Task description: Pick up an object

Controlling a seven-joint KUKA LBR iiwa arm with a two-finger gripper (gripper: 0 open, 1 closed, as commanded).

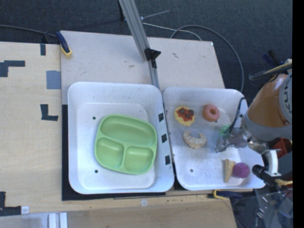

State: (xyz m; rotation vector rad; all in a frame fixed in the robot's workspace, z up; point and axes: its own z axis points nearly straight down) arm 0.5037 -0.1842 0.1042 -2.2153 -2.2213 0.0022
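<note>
Spanning pale wooden bench [28, 127]: two white bins [80, 127]; dark carpet [228, 13] beyond.

Two white bins, the left bin [76, 141] and the right bin [204, 175], are looking like smooth, slightly speckled plastic. A green divided plate [126, 144] is showing a soft satin plastic sheen. The bench [23, 141] is appearing as pale matt wood grain. A slanted pole [133, 18] is gleaming like brushed metal.
</note>
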